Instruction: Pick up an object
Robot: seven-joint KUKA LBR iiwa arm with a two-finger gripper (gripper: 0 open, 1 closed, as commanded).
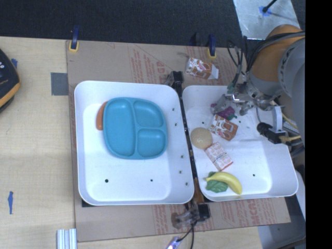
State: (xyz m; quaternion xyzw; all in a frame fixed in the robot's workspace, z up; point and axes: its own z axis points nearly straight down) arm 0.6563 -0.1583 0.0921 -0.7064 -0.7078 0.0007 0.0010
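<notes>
The gripper (pixel 232 101) hovers low at the right bin's (pixel 270 185) far end, right over a small purple object (pixel 225 111) beside the red-and-white packet (pixel 224 127), its opening impossible to tell, so it wants a centred, straight descent clear of that packet.

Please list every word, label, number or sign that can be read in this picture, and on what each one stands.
None can be read.
Cardboard: red print, too blurred.
Packets: print too small.
</notes>
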